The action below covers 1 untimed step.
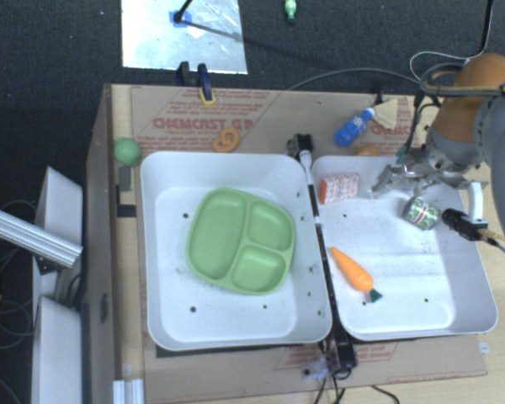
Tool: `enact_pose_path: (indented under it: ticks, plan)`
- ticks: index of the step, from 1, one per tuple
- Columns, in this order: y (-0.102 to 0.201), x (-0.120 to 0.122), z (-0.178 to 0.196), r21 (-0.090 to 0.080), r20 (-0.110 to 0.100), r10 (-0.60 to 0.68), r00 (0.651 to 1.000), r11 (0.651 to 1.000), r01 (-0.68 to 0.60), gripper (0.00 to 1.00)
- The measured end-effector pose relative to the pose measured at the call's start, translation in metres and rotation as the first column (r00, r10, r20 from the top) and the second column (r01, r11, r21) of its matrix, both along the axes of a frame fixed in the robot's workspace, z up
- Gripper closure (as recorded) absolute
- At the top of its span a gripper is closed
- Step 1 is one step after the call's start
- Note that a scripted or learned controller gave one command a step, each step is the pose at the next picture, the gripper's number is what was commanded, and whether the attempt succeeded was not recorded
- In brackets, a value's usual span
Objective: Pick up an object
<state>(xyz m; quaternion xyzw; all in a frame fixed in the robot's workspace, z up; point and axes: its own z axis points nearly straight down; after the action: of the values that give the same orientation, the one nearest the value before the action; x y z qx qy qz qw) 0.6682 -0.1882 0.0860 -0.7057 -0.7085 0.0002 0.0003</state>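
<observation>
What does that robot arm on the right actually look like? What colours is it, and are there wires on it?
The arm is a rounded grey tube with an orange band just above the wrist. Below that sits a metal gripper of silvery, spidery parts. Thin pale cables loop beside the orange band, and a dark cable runs up and away behind it.

green ball [127,151] bench left | blue bottle [353,129] behind bins | foil sheet [183,23] beyond

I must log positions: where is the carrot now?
The carrot lies in the right bin, at its left side near the divider, below the red-and-white carton.
</observation>
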Motion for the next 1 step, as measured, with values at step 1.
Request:
enact_pose_path:
  ticks: [1]
  plan:
    - [0.0275, 0.0011, -0.0012, 0.0, 0.003, 0.0, 1.0, 1.0, 0.0, 0.0]
